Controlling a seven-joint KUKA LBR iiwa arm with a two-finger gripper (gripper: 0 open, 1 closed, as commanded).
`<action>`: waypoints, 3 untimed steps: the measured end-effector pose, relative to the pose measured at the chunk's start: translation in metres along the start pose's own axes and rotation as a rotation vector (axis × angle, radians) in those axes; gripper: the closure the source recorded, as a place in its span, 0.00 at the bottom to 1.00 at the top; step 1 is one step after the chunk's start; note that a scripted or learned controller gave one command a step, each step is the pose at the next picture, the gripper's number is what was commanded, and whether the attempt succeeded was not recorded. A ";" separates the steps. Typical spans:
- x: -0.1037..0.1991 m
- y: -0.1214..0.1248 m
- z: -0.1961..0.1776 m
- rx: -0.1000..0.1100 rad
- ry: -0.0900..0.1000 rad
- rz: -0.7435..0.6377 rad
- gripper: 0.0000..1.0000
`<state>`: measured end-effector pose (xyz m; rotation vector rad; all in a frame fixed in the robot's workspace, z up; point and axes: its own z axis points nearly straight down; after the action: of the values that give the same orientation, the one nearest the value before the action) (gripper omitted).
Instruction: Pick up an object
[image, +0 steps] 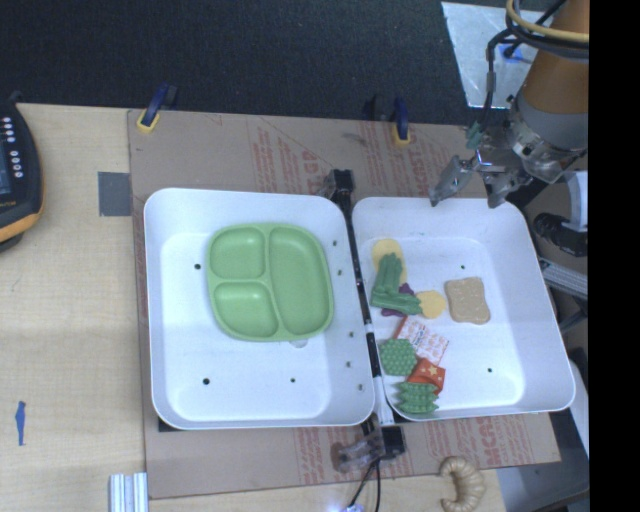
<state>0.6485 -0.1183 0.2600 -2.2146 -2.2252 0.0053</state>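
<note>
My gripper (468, 192) hangs over the far rim of the right bin (520, 240), its two fingers spread apart and open, with nothing between them. Below it in the right bin lie a tan bread slice (467, 300), a yellow disc (386, 249), a green leafy toy (388, 283), a small yellow piece (431, 303), a red and white packet (424, 345), a green block (397, 356), a red piece (426, 375) and a green piece (417, 399). All of them rest on the bin floor, clustered toward its left side.
The left bin (175, 300) holds a green divided plate (270, 281). A black clamp (341, 183) sits between the bins at the far side, another (366, 452) at the near side. A handheld controller (15, 175) lies at the far left. A tan curled object (462, 482) lies on the bench.
</note>
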 end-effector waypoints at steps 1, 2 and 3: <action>-0.019 -0.037 0.176 0.009 0.001 0.003 0.00; 0.009 -0.095 0.169 0.004 0.002 0.002 0.00; -0.032 -0.036 0.167 -0.007 -0.002 0.001 0.00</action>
<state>0.6121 -0.1504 0.0928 -2.2198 -2.2290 -0.0010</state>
